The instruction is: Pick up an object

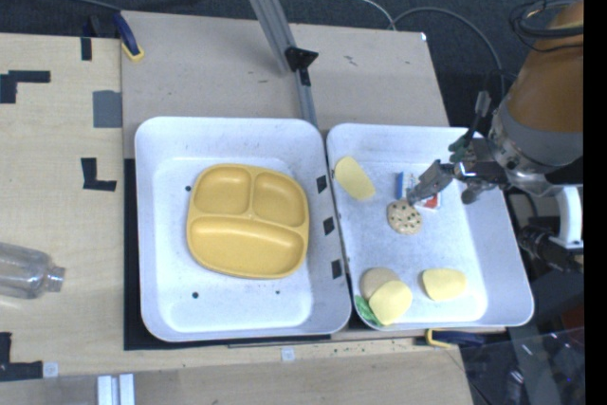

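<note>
Now hovering over the right bin (493, 232) near its far right side: gripper (444, 183), fingers spread apart, nothing seen between them. Just below and left of the fingertips, almost touching: a speckled cookie (405, 218), round, so no long axis to line up with. Beside it, a small blue piece (400, 182) and a red scrap (430, 200) right under the tips. Likely next: a short drop down-left onto the cookie. Farther off, toward the near edge: yellow lumps (443, 283).
</note>
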### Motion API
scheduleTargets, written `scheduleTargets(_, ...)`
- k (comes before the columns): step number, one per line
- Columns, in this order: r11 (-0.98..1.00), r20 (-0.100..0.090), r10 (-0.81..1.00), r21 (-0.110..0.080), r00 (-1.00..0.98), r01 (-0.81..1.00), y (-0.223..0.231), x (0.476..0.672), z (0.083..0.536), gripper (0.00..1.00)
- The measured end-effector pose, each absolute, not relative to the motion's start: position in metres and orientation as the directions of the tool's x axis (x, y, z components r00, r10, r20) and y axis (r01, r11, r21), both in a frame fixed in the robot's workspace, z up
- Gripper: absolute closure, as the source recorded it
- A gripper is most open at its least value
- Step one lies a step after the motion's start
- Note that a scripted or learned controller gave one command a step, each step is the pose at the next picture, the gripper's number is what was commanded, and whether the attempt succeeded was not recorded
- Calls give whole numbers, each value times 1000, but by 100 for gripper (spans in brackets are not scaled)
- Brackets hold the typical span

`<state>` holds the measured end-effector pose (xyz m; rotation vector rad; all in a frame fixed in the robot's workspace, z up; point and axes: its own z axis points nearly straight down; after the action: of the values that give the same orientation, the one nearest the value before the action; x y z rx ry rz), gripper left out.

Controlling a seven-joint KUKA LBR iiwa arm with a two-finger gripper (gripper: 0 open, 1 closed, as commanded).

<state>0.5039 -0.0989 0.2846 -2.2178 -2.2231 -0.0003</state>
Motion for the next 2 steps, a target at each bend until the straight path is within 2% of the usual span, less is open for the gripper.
scheduleTargets(1, 5, 2, 1000, -1, -5, 1000, -98, 504, 294, 100)
scheduleTargets(2, 2, 1, 1000, -2, -2, 1000, -116, 502, 291, 100)
